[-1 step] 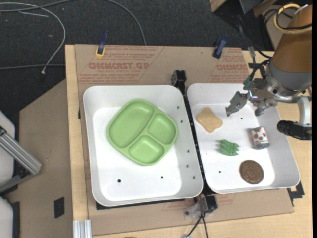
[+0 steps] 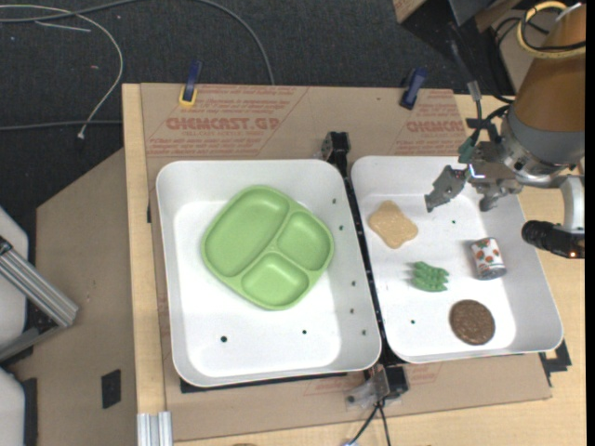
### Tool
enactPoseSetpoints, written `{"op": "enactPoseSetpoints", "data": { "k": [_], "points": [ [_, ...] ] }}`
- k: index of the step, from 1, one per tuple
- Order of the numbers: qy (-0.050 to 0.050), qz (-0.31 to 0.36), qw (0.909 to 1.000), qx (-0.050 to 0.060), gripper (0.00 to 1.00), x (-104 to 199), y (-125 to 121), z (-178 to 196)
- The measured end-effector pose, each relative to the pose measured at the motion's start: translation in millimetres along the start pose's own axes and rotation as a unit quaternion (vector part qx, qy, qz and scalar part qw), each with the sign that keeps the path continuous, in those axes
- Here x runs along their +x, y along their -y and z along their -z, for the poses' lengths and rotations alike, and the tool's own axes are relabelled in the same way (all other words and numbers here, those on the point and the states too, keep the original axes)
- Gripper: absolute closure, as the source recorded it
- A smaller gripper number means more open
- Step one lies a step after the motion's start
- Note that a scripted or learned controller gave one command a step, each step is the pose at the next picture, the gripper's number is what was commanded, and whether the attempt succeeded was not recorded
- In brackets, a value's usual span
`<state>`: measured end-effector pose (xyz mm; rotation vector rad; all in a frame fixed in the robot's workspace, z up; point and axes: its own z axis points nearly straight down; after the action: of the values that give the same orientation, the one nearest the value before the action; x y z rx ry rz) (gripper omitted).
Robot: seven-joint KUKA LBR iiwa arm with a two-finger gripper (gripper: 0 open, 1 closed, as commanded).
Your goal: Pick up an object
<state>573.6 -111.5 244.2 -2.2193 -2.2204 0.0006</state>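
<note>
Camera view: gripper (image 2: 468, 191) spread wide, nothing held, above right bin (image 2: 530, 340) near tan bread slice (image 2: 392, 225) at its left side; bread looks light, soft, squashable — pinch gently across its flat edges.

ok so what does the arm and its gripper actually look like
The arm is a rounded grey body with a broad orange band above the wrist. Below it sits a metallic grey gripper with two dark, angular fingers, and thin cables run along the wrist.
</note>
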Motion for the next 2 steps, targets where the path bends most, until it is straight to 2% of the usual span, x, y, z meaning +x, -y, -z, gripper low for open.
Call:
{"op": "enactPoseSetpoints", "data": {
  "k": [2],
  "points": [
    [-0.001,-0.001,1.0,0.003,0.0,-13,9,-111]
  ]
}}
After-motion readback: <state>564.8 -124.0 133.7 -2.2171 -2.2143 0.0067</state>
